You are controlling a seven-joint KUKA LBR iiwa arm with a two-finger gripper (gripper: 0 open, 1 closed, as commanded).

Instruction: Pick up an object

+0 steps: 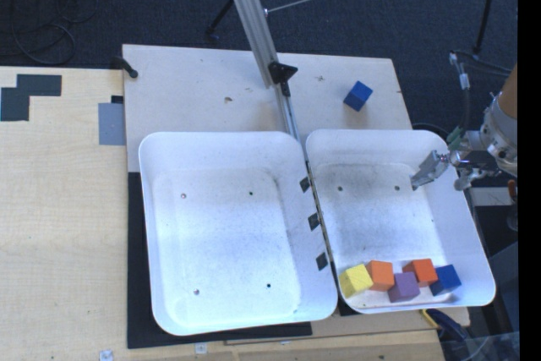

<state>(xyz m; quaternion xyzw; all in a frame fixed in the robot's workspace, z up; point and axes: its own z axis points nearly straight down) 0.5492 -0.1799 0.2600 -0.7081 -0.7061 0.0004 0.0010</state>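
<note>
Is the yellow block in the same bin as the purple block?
Yes, the yellow block sits in the right bin near its front edge, in a cluster with the purple block.

Pale bench (194, 93), two white bins (169, 150), blue cube (357, 95)

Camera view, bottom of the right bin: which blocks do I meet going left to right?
Yellow block → orange block → purple block → second orange block → blue block, all along the right bin's near edge.
</note>
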